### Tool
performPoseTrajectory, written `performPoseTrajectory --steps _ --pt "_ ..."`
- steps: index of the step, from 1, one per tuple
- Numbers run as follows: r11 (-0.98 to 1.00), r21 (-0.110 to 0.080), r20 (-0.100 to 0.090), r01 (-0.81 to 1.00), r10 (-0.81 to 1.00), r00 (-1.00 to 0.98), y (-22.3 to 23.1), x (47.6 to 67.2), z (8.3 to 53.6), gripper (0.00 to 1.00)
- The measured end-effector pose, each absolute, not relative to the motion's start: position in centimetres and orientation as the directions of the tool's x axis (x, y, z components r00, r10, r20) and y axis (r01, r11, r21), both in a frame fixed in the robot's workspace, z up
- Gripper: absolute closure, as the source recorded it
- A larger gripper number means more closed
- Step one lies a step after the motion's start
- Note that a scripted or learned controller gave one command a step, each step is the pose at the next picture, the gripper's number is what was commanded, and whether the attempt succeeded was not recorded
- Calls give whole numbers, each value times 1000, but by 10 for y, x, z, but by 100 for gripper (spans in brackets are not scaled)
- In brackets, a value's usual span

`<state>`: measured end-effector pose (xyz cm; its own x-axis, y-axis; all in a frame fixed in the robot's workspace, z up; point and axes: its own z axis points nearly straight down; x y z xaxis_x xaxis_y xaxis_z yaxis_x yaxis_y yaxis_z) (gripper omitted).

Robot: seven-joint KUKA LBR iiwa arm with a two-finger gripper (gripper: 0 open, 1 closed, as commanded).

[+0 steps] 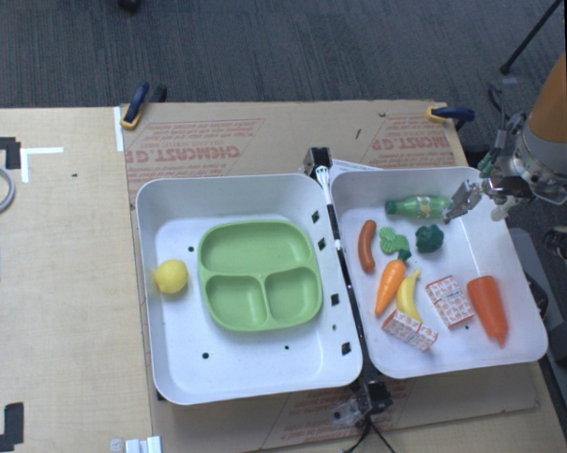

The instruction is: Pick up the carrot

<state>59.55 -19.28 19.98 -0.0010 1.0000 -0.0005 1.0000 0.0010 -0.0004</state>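
The carrot [390, 282], orange with a small green top, lies at a slant in the middle of the right bin [525, 285], its tip toward the bin's front. A yellow banana [410, 296] rests against its right side. My gripper [481, 203] hovers over the bin's back right corner, up and to the right of the carrot and well apart from it. Its two fingers stand open with nothing between them. The nearest finger [463, 202] is just right of a green bottle [417, 206].
Around the carrot lie a red sausage [366, 244], two broccoli pieces [428, 238], two red-and-white boxes [449, 301] and a larger orange cone-shaped piece [489, 308]. The left bin [167, 357] holds a green divided plate [260, 274] and a lemon [171, 276].
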Motion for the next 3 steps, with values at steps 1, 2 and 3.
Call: performPoseTrajectory --steps 1,2,3 --pt "93 1 1 996 996 -93 -143 572 98 0" --pt "24 1 -1 1000 1000 -24 -76 553 192 0" --pt "23 1 -1 1000 1000 -23 -76 553 192 0"
